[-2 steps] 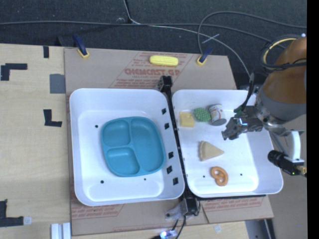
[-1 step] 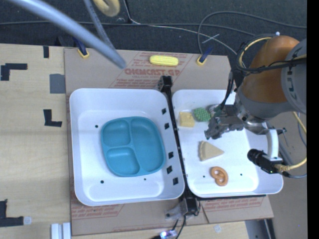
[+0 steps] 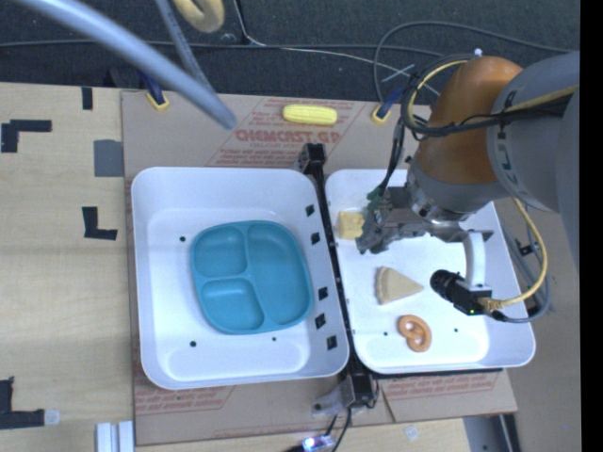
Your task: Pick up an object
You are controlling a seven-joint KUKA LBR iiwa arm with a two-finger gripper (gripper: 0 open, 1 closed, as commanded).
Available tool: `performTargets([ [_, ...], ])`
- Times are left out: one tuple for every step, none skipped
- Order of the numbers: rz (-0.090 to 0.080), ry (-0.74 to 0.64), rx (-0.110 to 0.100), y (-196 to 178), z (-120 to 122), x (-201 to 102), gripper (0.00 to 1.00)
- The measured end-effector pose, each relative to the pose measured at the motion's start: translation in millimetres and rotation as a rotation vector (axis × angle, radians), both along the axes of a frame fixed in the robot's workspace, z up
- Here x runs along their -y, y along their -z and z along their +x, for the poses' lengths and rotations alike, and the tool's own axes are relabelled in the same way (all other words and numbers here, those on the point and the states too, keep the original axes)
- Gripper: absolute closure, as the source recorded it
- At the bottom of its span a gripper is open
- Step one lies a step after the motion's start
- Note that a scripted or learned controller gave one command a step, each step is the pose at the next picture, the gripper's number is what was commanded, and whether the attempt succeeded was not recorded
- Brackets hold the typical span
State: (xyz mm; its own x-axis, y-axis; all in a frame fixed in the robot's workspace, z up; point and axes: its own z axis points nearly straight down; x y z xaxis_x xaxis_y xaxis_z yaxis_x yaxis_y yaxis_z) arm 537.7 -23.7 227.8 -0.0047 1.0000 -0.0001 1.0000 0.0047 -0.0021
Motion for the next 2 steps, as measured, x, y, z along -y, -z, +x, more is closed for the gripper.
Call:
performTargets([
  [0.001,-0.002,0.002,-8.5,18.8,-53.1,1.0],
  [0.0,-0.001,0.0,5.6,34.3,-98.1,1.0],
])
